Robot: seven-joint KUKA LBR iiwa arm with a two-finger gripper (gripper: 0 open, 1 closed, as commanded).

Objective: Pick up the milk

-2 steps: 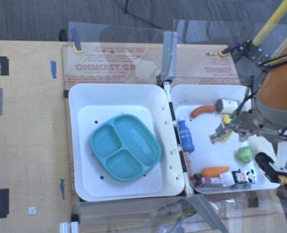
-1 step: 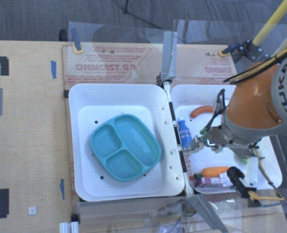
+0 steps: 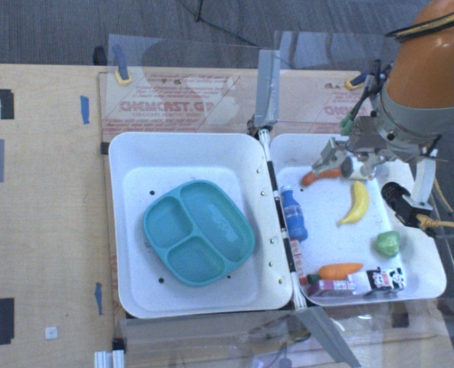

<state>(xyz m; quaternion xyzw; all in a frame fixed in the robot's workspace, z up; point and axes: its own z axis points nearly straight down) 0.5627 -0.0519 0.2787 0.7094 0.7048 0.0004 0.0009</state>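
two white bins sit side by side on your worktop (image 3: 43,228). the left bin (image 3: 127,159) carries a teal divided plate (image 3: 199,231). in the right bin (image 3: 434,274), the milk (image 3: 386,280), a small black-and-white carton, lies on its side at the near right corner, just beside a pink-and-white packet (image 3: 336,286) and an orange carrot (image 3: 340,270). a green lump (image 3: 388,243) rests near it, a banana (image 3: 356,204) lies mid-bin, and a blue bottle (image 3: 293,215) lies along the left wall. your pincer (image 3: 343,158) hangs over the far end above a second carrot (image 3: 321,175), well apart from the milk; you cannot tell how far it is parted, and nothing shows between its tips.
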